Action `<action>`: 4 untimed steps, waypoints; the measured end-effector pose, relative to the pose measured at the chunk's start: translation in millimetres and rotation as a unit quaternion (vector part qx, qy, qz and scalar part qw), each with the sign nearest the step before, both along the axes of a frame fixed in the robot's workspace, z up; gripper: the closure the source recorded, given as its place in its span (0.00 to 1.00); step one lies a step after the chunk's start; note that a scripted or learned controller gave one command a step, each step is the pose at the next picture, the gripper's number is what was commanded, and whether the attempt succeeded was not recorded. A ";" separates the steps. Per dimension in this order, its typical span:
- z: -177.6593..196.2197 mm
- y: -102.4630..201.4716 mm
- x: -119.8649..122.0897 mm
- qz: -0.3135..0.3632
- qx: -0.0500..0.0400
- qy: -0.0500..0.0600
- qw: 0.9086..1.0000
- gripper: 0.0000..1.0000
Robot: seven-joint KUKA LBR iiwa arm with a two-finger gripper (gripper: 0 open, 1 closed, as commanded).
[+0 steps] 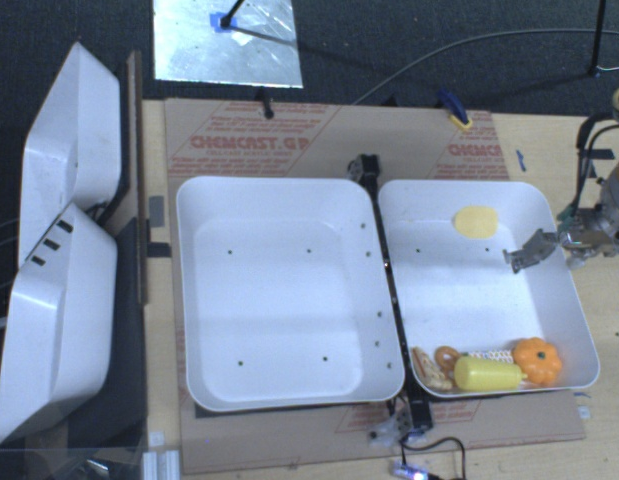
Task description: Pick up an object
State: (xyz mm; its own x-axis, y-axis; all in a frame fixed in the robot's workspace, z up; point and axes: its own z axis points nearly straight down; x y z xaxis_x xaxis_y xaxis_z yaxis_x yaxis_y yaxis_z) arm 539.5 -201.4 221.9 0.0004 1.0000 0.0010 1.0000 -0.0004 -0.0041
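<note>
Two white bins sit side by side on the surface (319, 128), which is covered by a flat brown cardboard sheet with red letters. Both bins look like smooth plastic with rounded corners and low walls. The left bin (204, 208) has small dark dots on its floor. The right bin (409, 218) holds a few small things.

Near the far wall of the right bin lies a pale yellow, flat, round piece (476, 222). It looks soft, but what it is stays hard to tell. Along the near wall there is a little row of toys, all close together. An orange pumpkin (538, 359) with bumpy ribs sits at the right. Just beside it lies a smooth yellow-green block (486, 374) with rounded ends. Next comes a small brown ring, like a pretzel (447, 357), and a tan cracker shape (427, 369) in the corner. A thin string of white beads (489, 354) lies behind the block.

The gripper (524, 253) is grey metal and hangs over the right side of the right bin. It comes in from the right, and most of the arm is cut off. I cannot tell if it is open or closed. Nothing shows between its tips.
</note>
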 end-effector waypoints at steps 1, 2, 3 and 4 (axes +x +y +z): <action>-50.6 1.2 9.4 0.000 0.000 -0.001 1.000 0.00; -107.1 -2.3 0.1 0.000 0.000 0.000 1.000 0.00; -94.1 -2.6 1.8 0.000 -0.001 -0.003 1.000 1.00; -48.5 -1.1 10.2 0.001 -0.001 -0.004 1.000 1.00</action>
State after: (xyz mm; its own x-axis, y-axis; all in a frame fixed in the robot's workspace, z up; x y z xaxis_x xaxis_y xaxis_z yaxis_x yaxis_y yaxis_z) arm 549.6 -202.4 173.4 -0.0011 1.0000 -0.0013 1.0000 0.0011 0.0046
